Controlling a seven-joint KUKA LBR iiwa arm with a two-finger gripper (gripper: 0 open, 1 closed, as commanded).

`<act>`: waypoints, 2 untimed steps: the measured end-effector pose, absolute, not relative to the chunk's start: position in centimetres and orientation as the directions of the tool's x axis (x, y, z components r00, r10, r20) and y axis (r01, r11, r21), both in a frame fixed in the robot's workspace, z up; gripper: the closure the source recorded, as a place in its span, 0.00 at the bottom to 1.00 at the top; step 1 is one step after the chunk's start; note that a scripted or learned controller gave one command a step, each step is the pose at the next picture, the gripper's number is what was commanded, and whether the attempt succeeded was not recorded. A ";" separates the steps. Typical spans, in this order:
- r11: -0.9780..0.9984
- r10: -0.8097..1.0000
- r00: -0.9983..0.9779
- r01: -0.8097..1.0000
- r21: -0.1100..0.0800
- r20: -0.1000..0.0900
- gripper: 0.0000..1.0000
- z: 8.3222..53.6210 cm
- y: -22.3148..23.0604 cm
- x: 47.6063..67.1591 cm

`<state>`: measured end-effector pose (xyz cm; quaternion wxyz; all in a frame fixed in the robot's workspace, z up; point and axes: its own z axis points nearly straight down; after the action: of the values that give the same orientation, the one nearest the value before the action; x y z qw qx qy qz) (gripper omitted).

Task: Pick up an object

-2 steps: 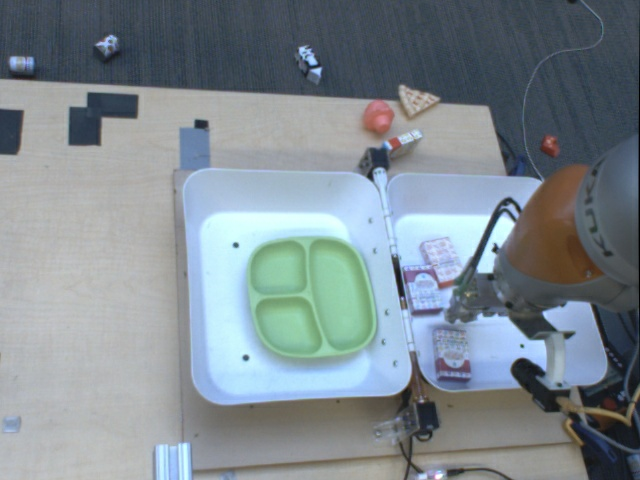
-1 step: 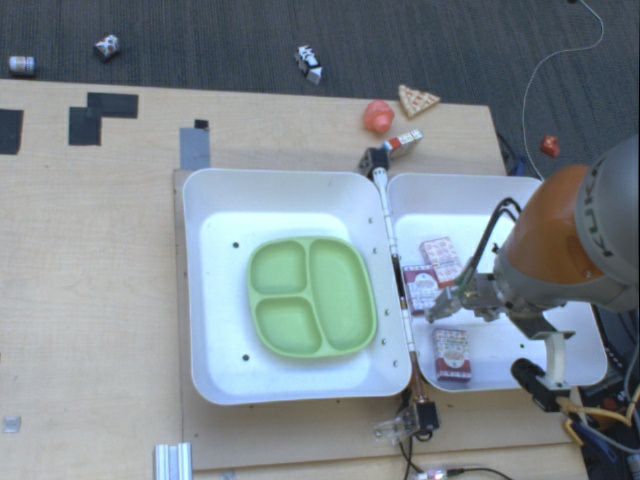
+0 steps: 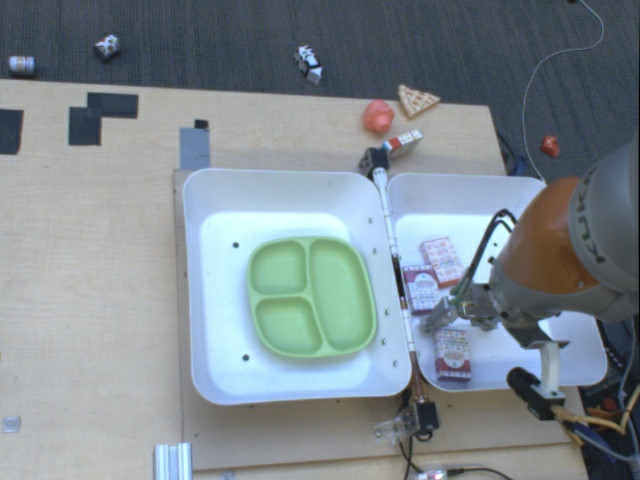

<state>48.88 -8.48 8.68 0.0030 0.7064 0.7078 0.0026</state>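
Two shallow white plastic bins side by side, centre of frame. Left bin holds a pale green three-compartment plastic tray. Right bin holds three small red-and-white printed cartons: upper carton tilted, middle carton just beside it to the lower left, lower carton near the bin's bottom edge.

Grey arm with orange band reaches in from the right, wrist low over the right bin. Metal two-finger gripper sits between the middle and lower cartons, close to the bin floor.

Step in hand, as I judge it: descent onto a target, nothing lifted yet. All three cartons look flat on the bin floor; none sits between the fingers.

Whether the pincer is spread or closed: cannot tell (tips are small, blurred, partly under the wrist).

Next move likely calls for centring on one carton; the tips seem to fall in the gap, so a close here may catch only an edge.

Hidden: the arm covers the right bin's right-hand side. Carton print unreadable.
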 end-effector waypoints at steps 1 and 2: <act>0.004 1.000 -0.004 1.000 0.014 -0.001 1.00 9.8 -8.5 49.1; 0.003 1.000 -0.003 1.000 0.013 -0.001 0.00 9.8 -8.5 49.1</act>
<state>49.09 -8.47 9.81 0.0051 0.7059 0.7082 0.0043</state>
